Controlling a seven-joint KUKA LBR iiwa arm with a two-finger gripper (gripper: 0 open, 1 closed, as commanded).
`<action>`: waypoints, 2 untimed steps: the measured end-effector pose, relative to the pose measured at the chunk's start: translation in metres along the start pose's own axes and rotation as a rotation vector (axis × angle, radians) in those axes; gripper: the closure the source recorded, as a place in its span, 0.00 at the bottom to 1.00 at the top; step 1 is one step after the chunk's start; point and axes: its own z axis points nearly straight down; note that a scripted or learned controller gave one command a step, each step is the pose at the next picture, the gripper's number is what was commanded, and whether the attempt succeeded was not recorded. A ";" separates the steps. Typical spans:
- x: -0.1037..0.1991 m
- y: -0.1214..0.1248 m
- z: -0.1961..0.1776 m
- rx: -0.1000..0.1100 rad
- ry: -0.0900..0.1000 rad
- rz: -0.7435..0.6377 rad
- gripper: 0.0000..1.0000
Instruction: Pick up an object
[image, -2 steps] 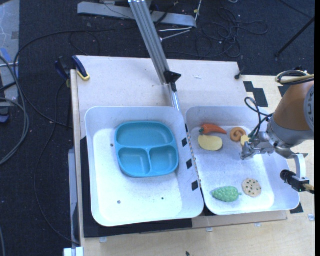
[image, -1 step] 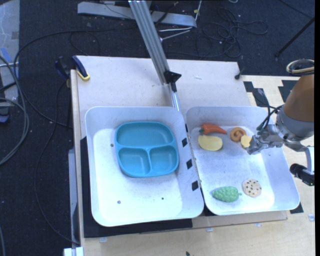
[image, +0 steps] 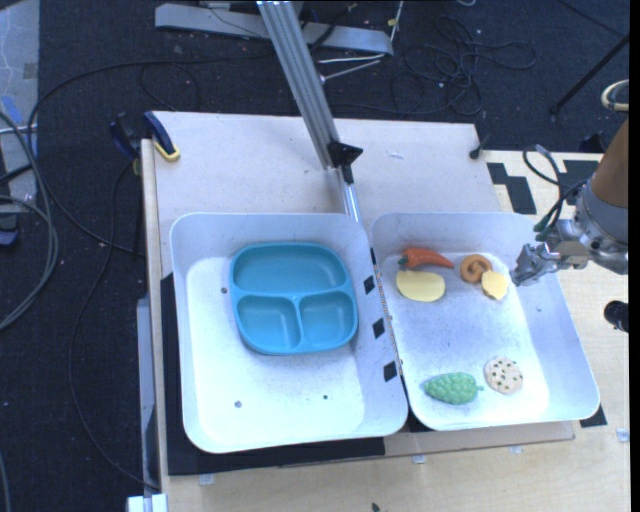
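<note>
White right bin (image: 560, 330) holds carrot (image: 425, 259), long axis left-right.

open bin floor (image: 470, 335), toys (image: 421, 287) along edges

We see a smooth, matt blue plastic tray (image: 295, 297) well left of the metal pincer (image: 527, 264), in a white bin (image: 200, 330) with a dull speckled surface. The table (image: 260, 160) looks like pale matt board.
</note>
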 end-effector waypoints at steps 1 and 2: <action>-0.007 0.000 -0.062 -0.001 -0.001 0.001 1.00; 0.050 0.000 -0.047 0.009 0.005 -0.005 1.00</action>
